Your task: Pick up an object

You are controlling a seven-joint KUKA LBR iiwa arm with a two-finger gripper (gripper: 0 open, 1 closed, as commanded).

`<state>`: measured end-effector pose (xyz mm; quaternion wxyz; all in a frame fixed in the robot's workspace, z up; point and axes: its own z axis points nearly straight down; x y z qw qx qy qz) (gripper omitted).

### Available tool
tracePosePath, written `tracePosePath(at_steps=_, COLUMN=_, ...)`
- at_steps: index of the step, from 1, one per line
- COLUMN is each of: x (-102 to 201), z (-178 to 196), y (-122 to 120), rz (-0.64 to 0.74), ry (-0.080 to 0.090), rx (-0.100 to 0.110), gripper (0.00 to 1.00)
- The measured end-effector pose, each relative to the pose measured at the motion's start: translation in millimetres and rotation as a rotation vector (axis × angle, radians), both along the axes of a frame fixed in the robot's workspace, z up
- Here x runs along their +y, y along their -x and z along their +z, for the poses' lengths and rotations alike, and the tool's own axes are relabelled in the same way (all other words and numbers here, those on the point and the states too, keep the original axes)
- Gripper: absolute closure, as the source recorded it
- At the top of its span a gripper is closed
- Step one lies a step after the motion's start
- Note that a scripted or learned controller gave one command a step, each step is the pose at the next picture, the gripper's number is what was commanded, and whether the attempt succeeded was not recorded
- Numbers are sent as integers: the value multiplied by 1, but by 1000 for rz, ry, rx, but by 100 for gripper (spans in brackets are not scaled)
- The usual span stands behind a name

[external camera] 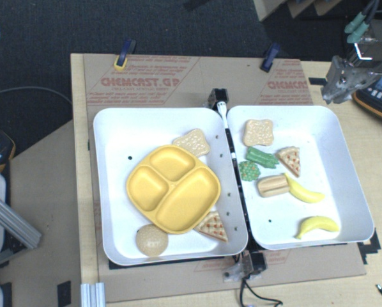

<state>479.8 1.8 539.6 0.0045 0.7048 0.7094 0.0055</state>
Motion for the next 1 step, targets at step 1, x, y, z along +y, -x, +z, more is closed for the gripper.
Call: tracePosePath(at_steps=1, x=25, z=-128, y=2, rz=-4, ry=2, rx=28, gripper=100)
